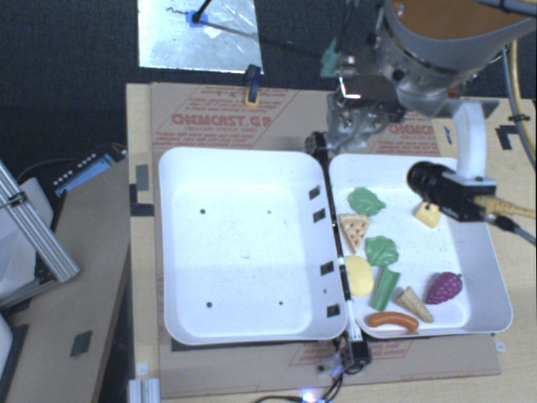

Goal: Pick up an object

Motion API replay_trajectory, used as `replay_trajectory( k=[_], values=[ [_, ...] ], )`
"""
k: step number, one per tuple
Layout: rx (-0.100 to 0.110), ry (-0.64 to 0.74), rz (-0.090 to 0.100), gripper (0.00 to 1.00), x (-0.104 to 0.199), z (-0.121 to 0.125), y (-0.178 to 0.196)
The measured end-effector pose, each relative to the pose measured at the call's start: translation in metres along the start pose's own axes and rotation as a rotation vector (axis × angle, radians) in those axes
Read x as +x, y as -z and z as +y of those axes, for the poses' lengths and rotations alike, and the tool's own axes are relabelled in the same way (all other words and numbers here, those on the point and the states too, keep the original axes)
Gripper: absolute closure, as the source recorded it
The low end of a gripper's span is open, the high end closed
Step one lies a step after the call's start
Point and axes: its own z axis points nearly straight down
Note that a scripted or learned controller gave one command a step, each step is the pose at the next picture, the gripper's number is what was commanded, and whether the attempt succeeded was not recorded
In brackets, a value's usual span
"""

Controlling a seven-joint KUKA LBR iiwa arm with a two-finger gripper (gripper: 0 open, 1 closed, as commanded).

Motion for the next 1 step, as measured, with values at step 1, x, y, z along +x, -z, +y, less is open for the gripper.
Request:
replay_trajectory(
  k=[1],
  values=[
    [0.0,0.0,0.0,1.0,0.0296,0.0002,0.0]
  ],
)
